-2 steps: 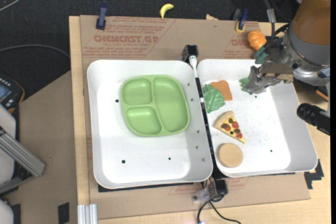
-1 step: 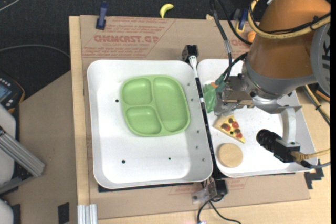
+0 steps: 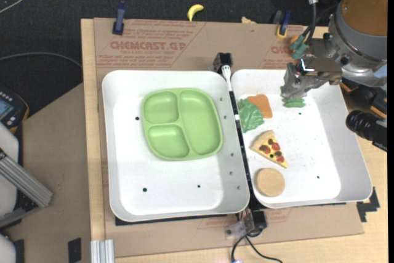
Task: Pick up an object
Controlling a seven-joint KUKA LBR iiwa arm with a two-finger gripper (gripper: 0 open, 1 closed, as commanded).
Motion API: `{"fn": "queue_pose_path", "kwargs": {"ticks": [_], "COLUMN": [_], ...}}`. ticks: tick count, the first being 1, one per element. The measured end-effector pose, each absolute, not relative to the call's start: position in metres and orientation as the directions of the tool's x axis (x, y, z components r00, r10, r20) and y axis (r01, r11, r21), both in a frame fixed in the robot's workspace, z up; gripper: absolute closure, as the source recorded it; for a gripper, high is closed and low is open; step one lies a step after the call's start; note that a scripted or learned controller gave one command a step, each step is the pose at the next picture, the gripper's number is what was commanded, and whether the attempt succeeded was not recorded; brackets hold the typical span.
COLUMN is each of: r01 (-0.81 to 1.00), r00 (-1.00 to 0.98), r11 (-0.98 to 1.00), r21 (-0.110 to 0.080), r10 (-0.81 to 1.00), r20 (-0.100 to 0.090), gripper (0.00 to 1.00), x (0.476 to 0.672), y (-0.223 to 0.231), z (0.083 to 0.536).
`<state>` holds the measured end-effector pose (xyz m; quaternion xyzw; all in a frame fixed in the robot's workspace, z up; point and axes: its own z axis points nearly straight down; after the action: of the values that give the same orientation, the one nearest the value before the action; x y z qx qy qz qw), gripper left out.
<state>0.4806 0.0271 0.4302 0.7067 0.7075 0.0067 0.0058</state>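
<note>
In the right bin lie a green leafy piece, an orange piece just behind it, a pizza slice and a round tan cookie. My gripper is low over the bin's far part, right of the orange piece. A small green object lies right at its fingertips. I cannot tell whether the fingers are around it.
The left bin holds a green divided plate. A black clip sits at the far end of the seam between the bins. Blue clamps and a yellow banana-like toy sit at the board's far edge.
</note>
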Motion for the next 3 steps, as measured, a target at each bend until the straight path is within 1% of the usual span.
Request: {"fn": "queue_pose_path", "kwargs": {"ticks": [1, 2, 3], "r01": [1.000, 1.000, 1.000], "r00": [-0.009, -0.012, -0.002], "r11": [0.009, 0.012, 0.002], "r21": [0.004, -0.008, 0.018], "r10": [1.000, 1.000, 1.000], "r20": [0.002, 0.000, 0.008], "gripper": [1.00, 1.00, 1.00], "x": [0.479, 0.477, 0.510], "y": [0.109, 0.217, 0.225], "z": [0.430, 0.376, 0.526]}}
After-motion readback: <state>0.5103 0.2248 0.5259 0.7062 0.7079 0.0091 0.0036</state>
